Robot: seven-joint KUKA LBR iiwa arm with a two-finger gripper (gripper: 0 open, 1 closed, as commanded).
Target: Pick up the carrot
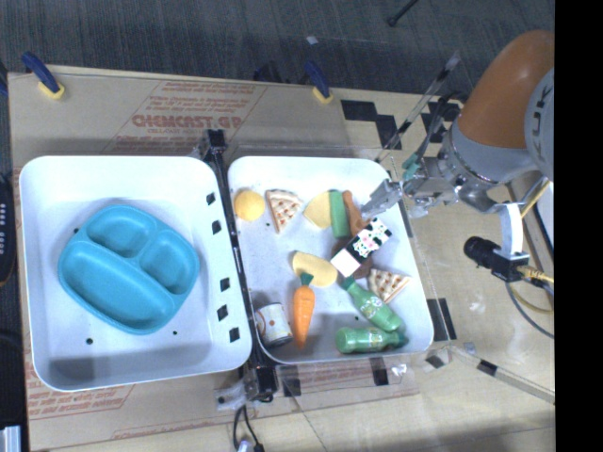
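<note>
Left bin (38, 252) holds a blue divided tray (127, 266), not relevant; right bin (247, 281) has the toy food clutter. Carrot (301, 314) lies near the front of the right bin, roughly upright in view, leaf end up, just beside a small can (273, 323) on its left, banana piece (314, 269) just above, green bottles (372, 323) to its right. Step looks like early approach, nothing grasped. Gripper (384, 196) sits at the bin's back right edge, near the milk carton (363, 245), well apart from the carrot; can't tell how far it is open, nothing seen in it. Arm comes in from right, orange band high, wrist angled toward the bin. Next move likely needs travel forward-left over the carrot, then descent, clearing the can
</note>
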